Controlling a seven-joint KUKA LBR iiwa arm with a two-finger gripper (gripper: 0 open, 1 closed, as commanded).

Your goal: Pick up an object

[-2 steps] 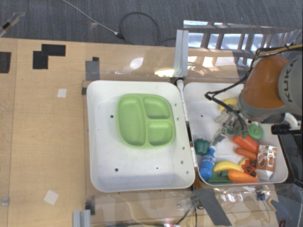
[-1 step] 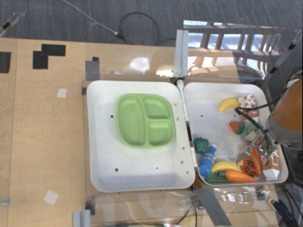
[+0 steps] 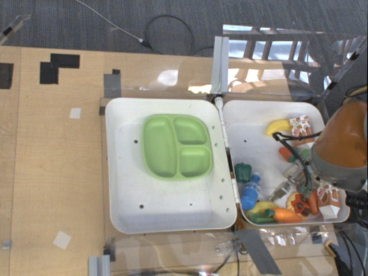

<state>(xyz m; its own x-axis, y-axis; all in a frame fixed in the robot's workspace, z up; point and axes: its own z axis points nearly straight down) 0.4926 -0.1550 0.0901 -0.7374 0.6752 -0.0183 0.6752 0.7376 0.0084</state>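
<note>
The right bin [image 3: 253,117] holds several toy items. A yellow banana [image 3: 278,126] and a printed snack packet [image 3: 300,125] lie at its back. A green pepper [image 3: 243,172] and a blue piece [image 3: 250,194] sit by its left wall. An orange carrot [image 3: 286,214] and a yellow-green piece [image 3: 261,209] lie along the front wall. My gripper [image 3: 289,183] is low in the front right of this bin, just above a red-orange cluster [image 3: 303,203] and next to another packet [image 3: 329,195]. The arm's orange band [image 3: 345,137] hides what lies beneath it.
The left bin [image 3: 129,200] carries a green divided plate [image 3: 176,146] in its middle. A metal frame [image 3: 270,39] stands behind the right bin. Black cables [image 3: 296,145] run from the wrist over the right bin. Bare wooden bench [image 3: 52,171] spreads to the left.
</note>
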